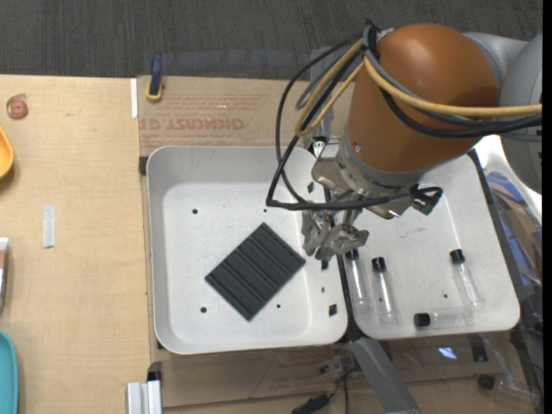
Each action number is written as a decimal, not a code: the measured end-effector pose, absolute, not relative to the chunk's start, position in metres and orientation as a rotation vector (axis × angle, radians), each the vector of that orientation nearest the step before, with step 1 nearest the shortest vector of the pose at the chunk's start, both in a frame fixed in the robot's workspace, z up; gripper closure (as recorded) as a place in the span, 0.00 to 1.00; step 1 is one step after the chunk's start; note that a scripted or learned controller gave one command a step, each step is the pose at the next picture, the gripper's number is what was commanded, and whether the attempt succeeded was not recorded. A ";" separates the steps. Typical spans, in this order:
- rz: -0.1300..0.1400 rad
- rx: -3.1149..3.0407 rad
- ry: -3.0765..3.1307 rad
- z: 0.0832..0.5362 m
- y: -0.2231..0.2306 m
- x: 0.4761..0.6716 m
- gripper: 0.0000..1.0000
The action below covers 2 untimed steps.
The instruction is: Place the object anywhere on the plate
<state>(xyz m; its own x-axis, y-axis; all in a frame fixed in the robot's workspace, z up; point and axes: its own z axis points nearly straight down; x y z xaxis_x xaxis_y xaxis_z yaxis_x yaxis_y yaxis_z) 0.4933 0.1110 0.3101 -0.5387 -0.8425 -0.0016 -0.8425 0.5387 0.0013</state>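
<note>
Camera view. Two shallow white bins are seen side by side on the bench: the left bin (164, 257) and the right bin (496, 257). A dark ribbed plate (256, 270) lies flat in the left bin, turned at a diagonal, near that bin's middle.

The arm enters from the right; its orange band (423, 84) is positioned over the upper part of the right bin, with black and yellow cables looped around it. The gripper (332, 244) is located low over the seam between the two bins, just right of the plate's right corner. The state of the claw could not be determined — the wrist body and cables cover it from above, and nothing is seen between its tips.

Several clear tubes with black caps are noted in the right bin: one tube (382, 290) just beside the gripper, another tube (464, 276) farther right, and a lying tube (444, 319) near the front wall. All are apart from the plate — none rests on it.

A cardboard sheet (216, 115) lies behind the left bin.
</note>
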 end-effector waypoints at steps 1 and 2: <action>0.004 -2.059 2.368 0.302 0.062 0.587 1.00; 0.004 -2.060 2.368 0.301 0.062 0.587 0.00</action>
<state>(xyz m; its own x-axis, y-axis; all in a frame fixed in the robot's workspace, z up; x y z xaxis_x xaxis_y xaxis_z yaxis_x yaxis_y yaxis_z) 0.5874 0.0622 0.3015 -0.1386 -0.9903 -0.0043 -0.9903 0.1386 -0.0001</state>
